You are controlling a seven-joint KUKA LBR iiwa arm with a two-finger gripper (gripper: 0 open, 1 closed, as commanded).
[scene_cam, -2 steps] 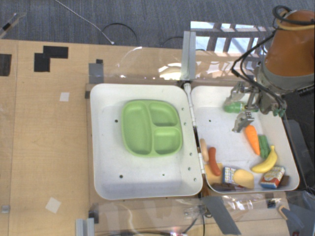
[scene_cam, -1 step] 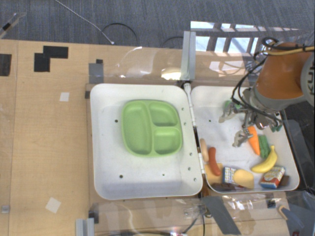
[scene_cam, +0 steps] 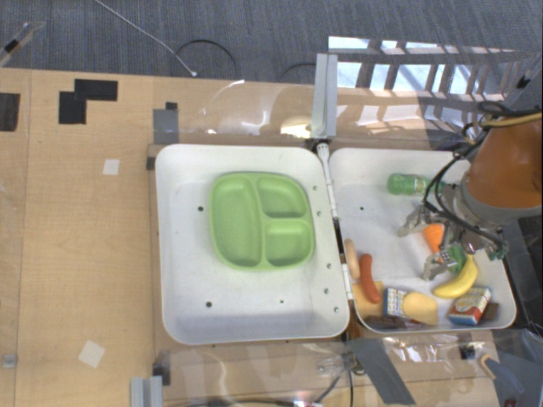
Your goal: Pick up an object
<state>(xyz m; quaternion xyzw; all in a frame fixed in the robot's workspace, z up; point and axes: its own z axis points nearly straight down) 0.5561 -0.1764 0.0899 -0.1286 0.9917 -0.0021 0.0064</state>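
Arm enters from the right, orange band over the rt bin's far-right side; wrist points down into the bin, cables looping off its left side; hand [scene_cam: 433,246] low in the rt bin [scene_cam: 373,172], its two metal fingers [scene_cam: 415,221] splayed wide, one toward the bin's back, one toward the front.

Orange object [scene_cam: 433,235] sits between the fingers; looks ungripped, fingers apart on either side, but contact is hard to judge from this angle. Small green item [scene_cam: 452,253] just beside it, partly under the wrist.

Other rt-bin contents: green bottle [scene_cam: 408,184] lying on its side near the back, apart from the hand; banana [scene_cam: 458,281] just in front of the hand; red-blue carton [scene_cam: 471,307] at front-right corner; pale yellow lump [scene_cam: 422,306] and small printed box [scene_cam: 395,300] along the front wall; red sausage [scene_cam: 366,269] nr the left wall.

Left bin [scene_cam: 182,312]: green divided tray [scene_cam: 260,220], centred; counter [scene_cam: 76,253] is light wood.
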